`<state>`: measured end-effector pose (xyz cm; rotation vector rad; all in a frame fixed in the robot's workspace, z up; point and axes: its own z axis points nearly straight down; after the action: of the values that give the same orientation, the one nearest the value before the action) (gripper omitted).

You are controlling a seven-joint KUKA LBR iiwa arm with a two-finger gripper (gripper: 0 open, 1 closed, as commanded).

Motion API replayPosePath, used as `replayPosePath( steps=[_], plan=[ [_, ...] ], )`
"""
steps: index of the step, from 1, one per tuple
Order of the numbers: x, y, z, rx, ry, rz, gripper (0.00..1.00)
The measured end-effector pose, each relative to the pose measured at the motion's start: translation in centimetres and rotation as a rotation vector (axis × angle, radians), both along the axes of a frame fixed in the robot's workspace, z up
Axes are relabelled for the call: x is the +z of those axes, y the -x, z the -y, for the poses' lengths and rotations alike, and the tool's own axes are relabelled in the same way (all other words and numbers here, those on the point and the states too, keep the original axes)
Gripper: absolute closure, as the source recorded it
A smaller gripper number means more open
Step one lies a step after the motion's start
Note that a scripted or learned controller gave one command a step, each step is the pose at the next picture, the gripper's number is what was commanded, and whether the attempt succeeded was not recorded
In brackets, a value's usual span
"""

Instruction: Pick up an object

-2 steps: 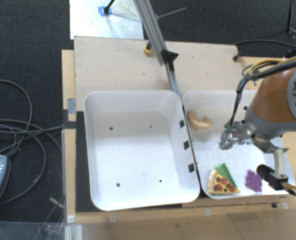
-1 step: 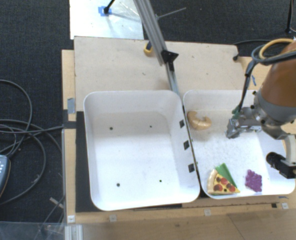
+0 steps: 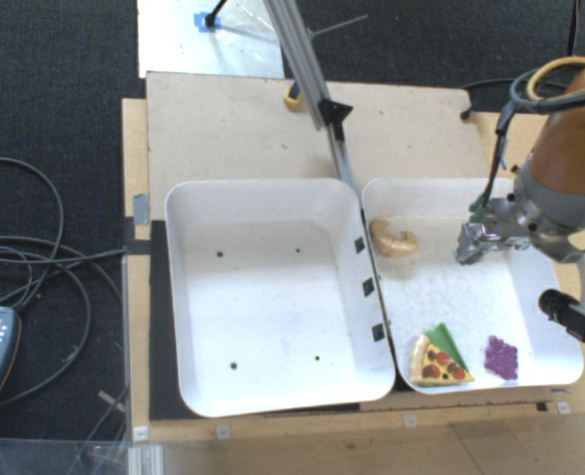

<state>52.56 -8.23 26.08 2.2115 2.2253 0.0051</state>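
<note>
In the right bin (image 3: 440, 196) lie three toy foods. A tan croissant (image 3: 392, 238) rests near the bin's left wall at the back. A pizza slice (image 3: 439, 359) with a green edge lies at the front, and a purple grape bunch (image 3: 502, 357) sits just right of it. My gripper (image 3: 472, 241) hangs over the right bin's back right part, to the right of the croissant and apart from it. I see nothing held in it.
The left bin (image 3: 272, 295) stands beside the right one, with a divider edge bearing black tabs between them. A slanted metal pole (image 3: 307, 57) crosses the back of the bench. Cables and a pendant lie on the floor at the left.
</note>
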Motion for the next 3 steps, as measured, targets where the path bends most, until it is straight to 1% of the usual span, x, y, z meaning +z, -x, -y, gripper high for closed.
replayPosePath(
  steps=[1, 2, 3],
  plan=[
    [-1.1, -2.5, -3.8, 0.003, -0.001, -0.003, 1.0],
    [-2.2, -5.6, -8.6, 0.004, -0.002, -0.003, 1.0],
    [-1.3, -7.9, -13.7, 0.005, -0.003, -0.001, 1.0]
  ],
)
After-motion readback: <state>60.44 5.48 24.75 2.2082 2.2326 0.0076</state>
